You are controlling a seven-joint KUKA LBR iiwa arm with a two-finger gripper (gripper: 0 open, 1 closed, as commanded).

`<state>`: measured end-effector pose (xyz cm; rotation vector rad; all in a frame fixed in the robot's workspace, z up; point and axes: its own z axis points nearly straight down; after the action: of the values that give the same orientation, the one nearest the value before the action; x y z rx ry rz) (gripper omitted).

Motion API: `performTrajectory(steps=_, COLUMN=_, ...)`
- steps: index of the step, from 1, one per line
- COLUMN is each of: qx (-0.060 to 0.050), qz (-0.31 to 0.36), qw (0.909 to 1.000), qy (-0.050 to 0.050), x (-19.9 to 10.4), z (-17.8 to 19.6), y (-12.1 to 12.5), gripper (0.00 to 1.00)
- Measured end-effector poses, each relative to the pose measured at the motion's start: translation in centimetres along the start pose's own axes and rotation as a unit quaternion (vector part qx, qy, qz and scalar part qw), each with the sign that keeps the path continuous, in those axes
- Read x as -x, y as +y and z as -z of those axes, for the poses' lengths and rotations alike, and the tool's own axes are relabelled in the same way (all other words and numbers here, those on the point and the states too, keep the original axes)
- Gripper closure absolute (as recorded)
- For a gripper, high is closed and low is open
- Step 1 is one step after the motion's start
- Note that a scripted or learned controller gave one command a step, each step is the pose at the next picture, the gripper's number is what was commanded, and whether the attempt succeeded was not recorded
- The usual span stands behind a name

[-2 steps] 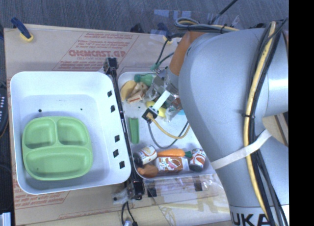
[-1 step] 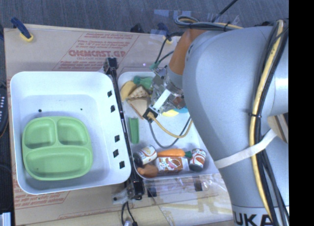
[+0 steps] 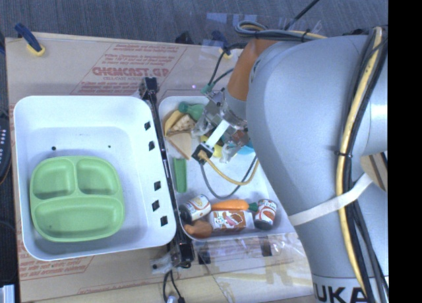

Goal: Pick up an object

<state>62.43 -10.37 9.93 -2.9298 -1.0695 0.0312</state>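
Beneath the bulky arm (image 3: 316, 130), fingers (image 3: 221, 138) of unclear state, toy food (image 3: 227, 216) nearby

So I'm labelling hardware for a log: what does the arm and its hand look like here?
A bulky, smooth grey arm with an orange band above the wrist, black and yellow cables along it, a white strap, and part of "KUKA" lettering. The metallic hand carries a yellow-and-black tag.

Divided tray (image 3: 77, 197) in L bin (image 3: 39, 112); cans (image 3: 231, 216) along R bin (image 3: 280, 230) near edge, arm (image 3: 310, 130) above
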Motion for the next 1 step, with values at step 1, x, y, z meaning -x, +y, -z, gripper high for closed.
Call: performTrajectory(steps=1, qx=0.011, qz=-0.084, qw=0.9964, qy=0.007, x=7.76, z=-0.90, y=-4.61, gripper=0.00)
